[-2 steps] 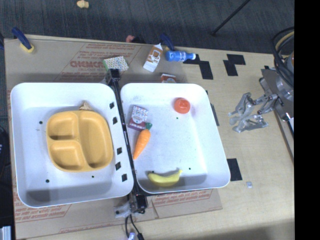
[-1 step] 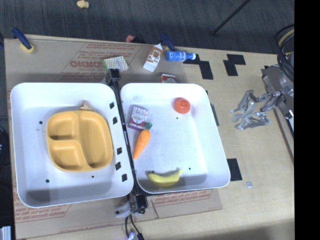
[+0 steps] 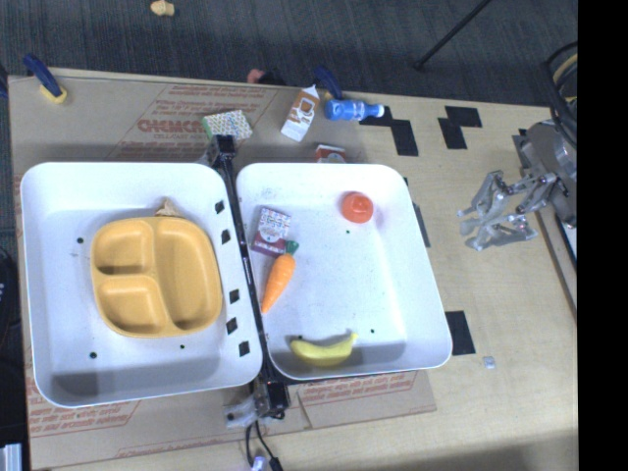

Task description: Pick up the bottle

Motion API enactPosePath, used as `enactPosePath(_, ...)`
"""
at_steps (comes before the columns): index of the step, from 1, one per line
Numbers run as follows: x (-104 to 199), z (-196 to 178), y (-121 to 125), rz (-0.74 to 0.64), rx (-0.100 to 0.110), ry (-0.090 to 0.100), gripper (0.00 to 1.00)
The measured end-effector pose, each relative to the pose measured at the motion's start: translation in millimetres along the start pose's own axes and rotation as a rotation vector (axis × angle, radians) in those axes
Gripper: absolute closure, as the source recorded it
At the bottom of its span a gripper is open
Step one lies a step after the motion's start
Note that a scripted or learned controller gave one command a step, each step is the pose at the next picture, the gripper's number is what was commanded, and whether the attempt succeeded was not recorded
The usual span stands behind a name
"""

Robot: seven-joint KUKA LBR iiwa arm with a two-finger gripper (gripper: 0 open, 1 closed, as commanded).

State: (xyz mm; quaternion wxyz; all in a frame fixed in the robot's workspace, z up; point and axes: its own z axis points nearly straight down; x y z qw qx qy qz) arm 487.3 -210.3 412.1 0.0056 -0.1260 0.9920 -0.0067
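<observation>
A small blue bottle (image 3: 349, 110) with a white middle lies on its side on the bench, just behind the right bin (image 3: 417, 263) and outside it. My gripper (image 3: 473, 226) hangs over the bare bench to the right of that bin, well away from the bottle. Its metal fingers (image 3: 488, 192) point left and stand apart, open, with nothing between them.
The right bin holds a purple carton (image 3: 271, 230), a carrot (image 3: 278, 280), an orange ball-like item (image 3: 357, 206) and a banana (image 3: 322, 348). A yellow divided plate (image 3: 155, 274) lies in the left bin (image 3: 39, 263). A small milk carton (image 3: 300, 114) and a green packet (image 3: 228, 124) lie near the bottle.
</observation>
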Motion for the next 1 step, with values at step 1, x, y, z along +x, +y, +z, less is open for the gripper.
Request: enactPosePath(1,-1.1,-11.0,-0.3,0.002,0.003,-0.002,1.00)
